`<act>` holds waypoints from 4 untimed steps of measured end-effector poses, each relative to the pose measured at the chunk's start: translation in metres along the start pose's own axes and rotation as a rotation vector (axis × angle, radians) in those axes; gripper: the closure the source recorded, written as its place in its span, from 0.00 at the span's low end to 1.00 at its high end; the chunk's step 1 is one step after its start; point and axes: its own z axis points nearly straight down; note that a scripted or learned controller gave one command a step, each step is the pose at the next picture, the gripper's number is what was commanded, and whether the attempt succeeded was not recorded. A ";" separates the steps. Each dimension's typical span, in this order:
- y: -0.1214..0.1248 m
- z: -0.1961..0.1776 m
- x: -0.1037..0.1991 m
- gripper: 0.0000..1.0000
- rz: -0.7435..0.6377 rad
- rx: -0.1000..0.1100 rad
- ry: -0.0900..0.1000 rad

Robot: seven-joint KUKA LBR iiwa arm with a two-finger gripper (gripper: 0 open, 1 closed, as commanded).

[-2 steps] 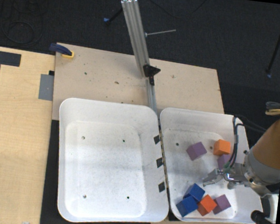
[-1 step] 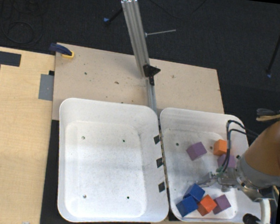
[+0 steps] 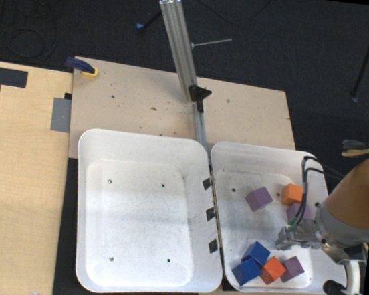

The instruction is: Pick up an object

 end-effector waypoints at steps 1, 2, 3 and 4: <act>0.001 -0.043 -0.005 1.00 -0.005 -0.004 -0.004; 0.010 -0.088 -0.005 1.00 -0.011 -0.005 -0.004; 0.011 -0.134 -0.005 1.00 -0.012 -0.006 -0.004; 0.018 -0.124 0.053 1.00 -0.015 0.000 0.000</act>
